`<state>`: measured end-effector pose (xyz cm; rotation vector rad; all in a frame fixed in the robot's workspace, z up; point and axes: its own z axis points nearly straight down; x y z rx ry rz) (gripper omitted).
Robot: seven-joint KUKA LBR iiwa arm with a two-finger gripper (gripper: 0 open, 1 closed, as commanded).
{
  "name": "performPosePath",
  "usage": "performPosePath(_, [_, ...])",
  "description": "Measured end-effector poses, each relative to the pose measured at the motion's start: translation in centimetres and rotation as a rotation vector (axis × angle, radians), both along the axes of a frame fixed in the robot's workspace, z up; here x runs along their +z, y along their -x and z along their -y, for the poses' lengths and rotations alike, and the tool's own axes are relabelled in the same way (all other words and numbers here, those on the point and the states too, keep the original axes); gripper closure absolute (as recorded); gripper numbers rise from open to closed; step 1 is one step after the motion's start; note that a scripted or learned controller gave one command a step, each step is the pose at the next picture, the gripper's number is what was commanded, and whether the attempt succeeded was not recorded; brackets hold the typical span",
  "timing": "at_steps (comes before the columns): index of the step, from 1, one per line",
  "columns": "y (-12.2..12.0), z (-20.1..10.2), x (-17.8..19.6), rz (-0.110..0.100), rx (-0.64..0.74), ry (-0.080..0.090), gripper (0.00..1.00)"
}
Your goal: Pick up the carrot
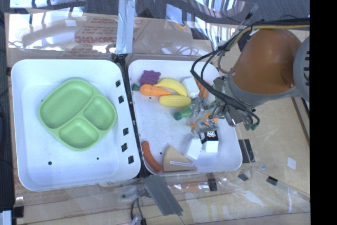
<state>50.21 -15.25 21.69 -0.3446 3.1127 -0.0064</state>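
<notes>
Carrot (154,90) lying in the right bin (158,129), far-left part, just beside the purple grapes (150,77) and touching the yellow banana (172,85). Gripper (202,123) low over the middle of the same bin, well to the right of the carrot, too jumbled to tell open from closed. Green plate (78,112) alone in the left bin (26,155).

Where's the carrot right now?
The carrot lies in the right bin, near its upper-left corner, just below the purple grapes and touching the bananas.
</notes>
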Motion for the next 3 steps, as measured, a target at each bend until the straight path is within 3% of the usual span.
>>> performPosePath(1, [0.4, 0.5, 4.0, -0.005, -0.132, -0.002, 1.0])
performPosePath(2, [2.1, 2.6, 8.4, -0.005, -0.018, -0.001, 1.0])
performPosePath(3, [1.4, 4.4, 6.2, -0.011, 0.398, -0.001, 1.0])
